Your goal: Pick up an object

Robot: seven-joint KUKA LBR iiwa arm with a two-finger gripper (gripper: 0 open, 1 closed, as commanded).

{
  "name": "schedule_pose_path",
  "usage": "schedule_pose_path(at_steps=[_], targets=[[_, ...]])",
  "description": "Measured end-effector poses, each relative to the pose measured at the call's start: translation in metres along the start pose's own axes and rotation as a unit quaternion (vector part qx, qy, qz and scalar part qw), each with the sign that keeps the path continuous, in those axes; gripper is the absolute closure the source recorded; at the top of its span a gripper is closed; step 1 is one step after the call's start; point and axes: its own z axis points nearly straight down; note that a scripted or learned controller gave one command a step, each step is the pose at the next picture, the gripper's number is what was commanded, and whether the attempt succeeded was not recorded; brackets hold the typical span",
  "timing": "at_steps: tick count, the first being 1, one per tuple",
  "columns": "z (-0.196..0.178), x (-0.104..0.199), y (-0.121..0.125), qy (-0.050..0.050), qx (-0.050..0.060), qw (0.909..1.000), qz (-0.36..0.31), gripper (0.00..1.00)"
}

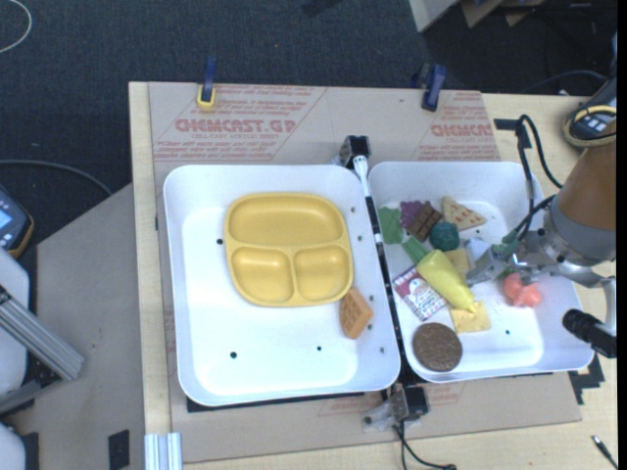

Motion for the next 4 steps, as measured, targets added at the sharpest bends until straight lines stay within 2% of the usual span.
schedule_pose_path(at_steps=[1,2,4], targets=[[0.046,0.001,0.000,0.000,0.000,1.0000,0.000,0.00],[0.033,0.000,0.001,-0.002,-0.003,1.0000,0.001,1.00],[-0.064,0.006,0.001,-0.003,-0.006,1.0000,0.000,1.00]])
